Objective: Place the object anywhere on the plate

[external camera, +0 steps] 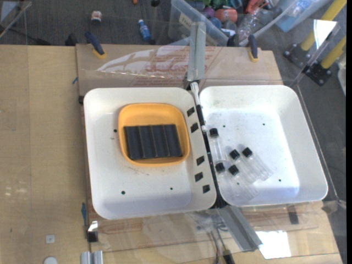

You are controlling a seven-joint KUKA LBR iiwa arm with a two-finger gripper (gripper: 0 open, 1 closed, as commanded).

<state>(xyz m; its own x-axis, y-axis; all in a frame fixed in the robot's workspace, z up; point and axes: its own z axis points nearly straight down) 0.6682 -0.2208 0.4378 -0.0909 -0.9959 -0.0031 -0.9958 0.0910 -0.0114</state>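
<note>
Object: dark ribbed slab [153, 142], lying flat in the orange plate [127, 116].
Plate: sits in the left bin [104, 191], toward its upper middle.
Right bin [286, 120]: right of the plate, holding small clear vials with black caps [234, 161].

Matt black ribbed block [152, 142] – glossy orange plate [127, 117]

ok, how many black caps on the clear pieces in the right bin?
5. One sits near the divider, upper left. Two lie side by side mid-bin. Two more sit just below. The clear bodies are hard to separate, so more may be hidden.
</note>
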